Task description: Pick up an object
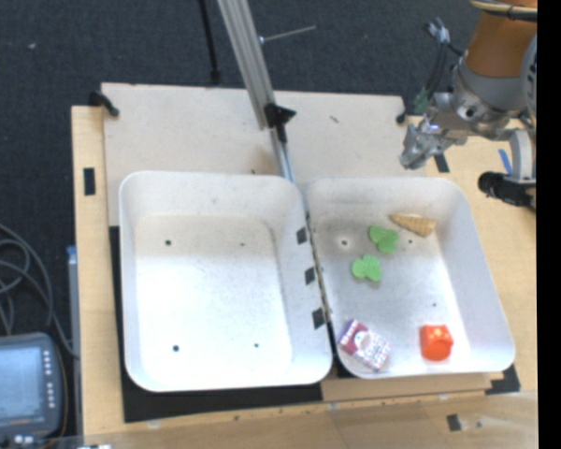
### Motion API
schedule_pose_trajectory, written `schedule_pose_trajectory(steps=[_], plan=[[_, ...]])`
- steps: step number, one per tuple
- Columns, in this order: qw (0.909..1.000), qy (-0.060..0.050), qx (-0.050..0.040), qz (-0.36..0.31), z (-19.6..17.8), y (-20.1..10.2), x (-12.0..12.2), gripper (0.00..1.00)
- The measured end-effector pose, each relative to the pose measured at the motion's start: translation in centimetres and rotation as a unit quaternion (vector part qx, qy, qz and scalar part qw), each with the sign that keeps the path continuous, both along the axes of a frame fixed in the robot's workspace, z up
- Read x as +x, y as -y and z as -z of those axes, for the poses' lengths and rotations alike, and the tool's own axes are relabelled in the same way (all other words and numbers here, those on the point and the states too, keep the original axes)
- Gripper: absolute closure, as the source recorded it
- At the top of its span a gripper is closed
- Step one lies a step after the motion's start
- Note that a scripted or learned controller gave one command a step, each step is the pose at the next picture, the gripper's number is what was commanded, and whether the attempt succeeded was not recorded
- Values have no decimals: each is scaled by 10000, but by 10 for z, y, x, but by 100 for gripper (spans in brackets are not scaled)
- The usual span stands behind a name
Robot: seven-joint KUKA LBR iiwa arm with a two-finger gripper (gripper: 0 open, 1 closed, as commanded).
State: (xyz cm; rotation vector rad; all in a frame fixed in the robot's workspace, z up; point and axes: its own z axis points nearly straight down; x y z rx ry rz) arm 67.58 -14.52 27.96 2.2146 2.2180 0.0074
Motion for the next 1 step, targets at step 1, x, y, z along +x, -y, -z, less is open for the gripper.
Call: schedule_pose_trajectory(steps=[1], plan=[[10000,-43,1,-9,13,-40,-17,100]])
